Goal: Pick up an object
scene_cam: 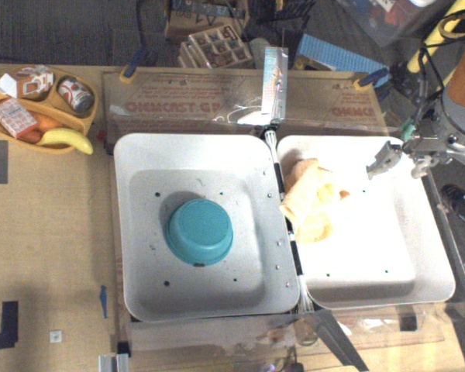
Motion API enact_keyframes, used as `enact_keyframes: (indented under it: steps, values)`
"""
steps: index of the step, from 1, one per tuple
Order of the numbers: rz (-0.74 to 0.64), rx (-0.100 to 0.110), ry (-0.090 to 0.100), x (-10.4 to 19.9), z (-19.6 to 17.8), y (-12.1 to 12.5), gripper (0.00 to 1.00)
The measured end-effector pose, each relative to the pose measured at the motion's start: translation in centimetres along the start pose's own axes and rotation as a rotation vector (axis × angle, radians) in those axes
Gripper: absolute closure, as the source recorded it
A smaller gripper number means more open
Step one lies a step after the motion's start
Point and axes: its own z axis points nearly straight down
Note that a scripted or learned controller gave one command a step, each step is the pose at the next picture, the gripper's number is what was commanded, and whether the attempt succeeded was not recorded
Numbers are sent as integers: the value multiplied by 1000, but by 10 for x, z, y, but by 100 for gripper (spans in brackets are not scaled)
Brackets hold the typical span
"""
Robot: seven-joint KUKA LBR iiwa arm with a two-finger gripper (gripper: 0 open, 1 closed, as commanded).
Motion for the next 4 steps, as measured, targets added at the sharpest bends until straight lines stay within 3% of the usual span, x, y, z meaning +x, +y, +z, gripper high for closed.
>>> enact_keyframes:
  steps: [1,2,3,4]
  values:
    - [-59,0,0,-33,-22,-34,0]
    - [22,0,0,35,134,23,0]
    - [-276,-10,-4,40,168,89,0]
    - [-277,-13,-2,42,158,90,100]
